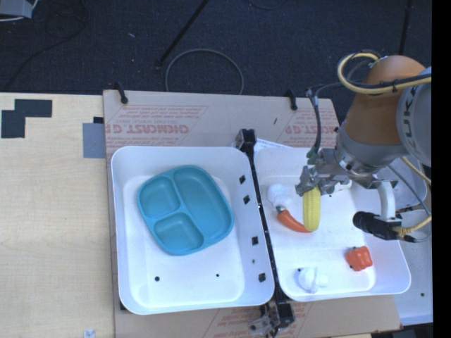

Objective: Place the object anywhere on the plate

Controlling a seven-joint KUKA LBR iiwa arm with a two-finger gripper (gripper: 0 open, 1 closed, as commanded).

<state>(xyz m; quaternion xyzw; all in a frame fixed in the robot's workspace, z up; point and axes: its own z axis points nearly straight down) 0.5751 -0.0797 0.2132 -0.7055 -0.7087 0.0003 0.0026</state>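
A blue plate [184, 208] with three compartments lies in the left bin [134, 287], with nothing on it. Over the right bin [394, 280], my gripper [312, 186] points down and is shut on the top end of a yellow corn cob [311, 211]. The cob hangs upright below the fingers. Its lower end overlaps an orange carrot [290, 221] lying in the bin.
A white object [277, 192] sits by the carrot's top end. Near the right bin's front edge are a red-orange pepper [359, 258] and another white object [309, 279]. A black divider [256, 217] separates the bins. A black cable piece [377, 224] hangs by the arm.
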